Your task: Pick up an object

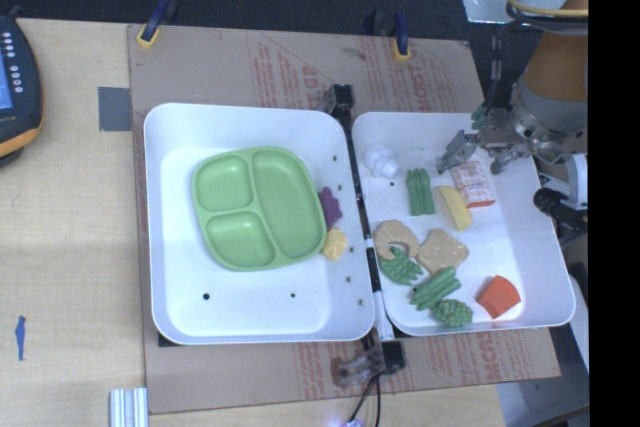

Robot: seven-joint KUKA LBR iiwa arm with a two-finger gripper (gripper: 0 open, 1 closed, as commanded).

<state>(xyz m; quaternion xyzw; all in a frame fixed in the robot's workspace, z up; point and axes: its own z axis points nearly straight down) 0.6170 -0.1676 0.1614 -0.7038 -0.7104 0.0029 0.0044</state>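
Note:
The right bin (540, 245) holds several toy foods. Among them are a red and white packet (474, 187), a yellow block (455, 208), green beans (419, 191), a tan cracker (441, 250), a pretzel-like piece (394, 236), a broccoli piece (452, 313) and an orange-red block (498, 295). My gripper (482, 155) hangs over the bin's far right part, just beyond the packet. It is open, its fingers spread to either side, and nothing is between them.
The left bin (180, 305) bears a green divided plate (258, 207), with a purple piece (330, 205) and a small yellow piece (334, 244) at its right side. A small white item (379, 161) lies in the right bin's far left corner. A handheld pendant (15, 85) rests at the bench's left edge.

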